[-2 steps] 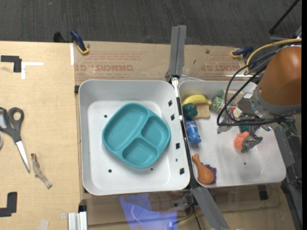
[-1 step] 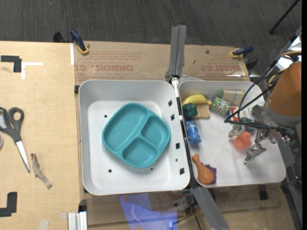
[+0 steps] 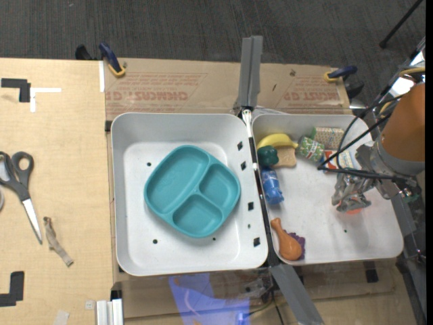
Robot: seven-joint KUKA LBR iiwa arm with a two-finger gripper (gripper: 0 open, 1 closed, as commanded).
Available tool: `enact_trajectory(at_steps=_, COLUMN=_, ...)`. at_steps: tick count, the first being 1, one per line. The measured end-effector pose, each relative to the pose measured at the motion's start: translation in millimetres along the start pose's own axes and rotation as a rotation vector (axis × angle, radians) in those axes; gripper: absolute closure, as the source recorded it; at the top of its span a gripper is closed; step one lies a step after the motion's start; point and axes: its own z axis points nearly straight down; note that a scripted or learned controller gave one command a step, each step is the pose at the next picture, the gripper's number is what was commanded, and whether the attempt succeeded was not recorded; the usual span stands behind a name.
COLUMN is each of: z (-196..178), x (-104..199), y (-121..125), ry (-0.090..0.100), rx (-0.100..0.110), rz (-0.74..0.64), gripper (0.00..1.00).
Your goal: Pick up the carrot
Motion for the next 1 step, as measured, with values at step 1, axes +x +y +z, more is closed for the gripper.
enact_trajectory(at_steps=1, z=-117.0, x=6.7, y=-6.7, ry=0.002, rx=-0.002, rz=-0.273, gripper=1.0)
